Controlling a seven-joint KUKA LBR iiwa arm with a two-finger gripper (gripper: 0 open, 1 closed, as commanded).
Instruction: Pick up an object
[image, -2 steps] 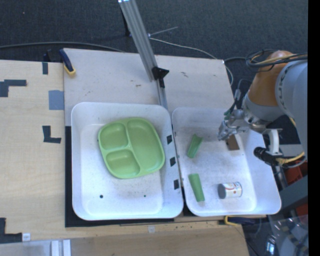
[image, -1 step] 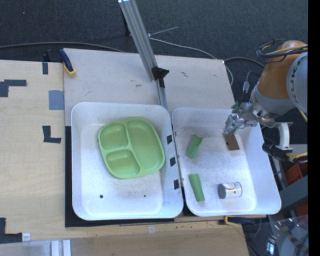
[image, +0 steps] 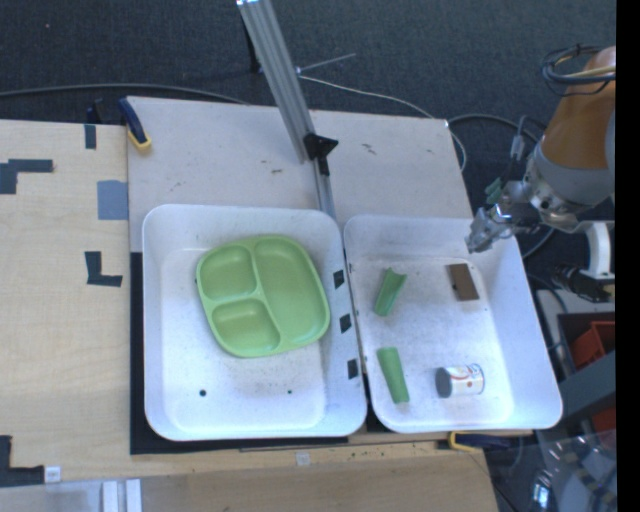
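Observation:
The right bin (image: 520, 300) holds a small brown block (image: 462, 281) near its far right side. Two green cylinders lie there too, one (image: 388, 292) near the middle and one (image: 393, 375) nearer the front. A small white can (image: 460, 380) lies on its side at the front right. My gripper (image: 483, 232) hangs over the bin's far right corner, above and slightly right of the brown block. Nothing shows between its tips.
In the left bin (image: 165, 330) lies a green divided plate (image: 263, 294). A metal pole (image: 290, 95) slants down to the seam between the bins. Cables trail over the dark floor behind the bench.

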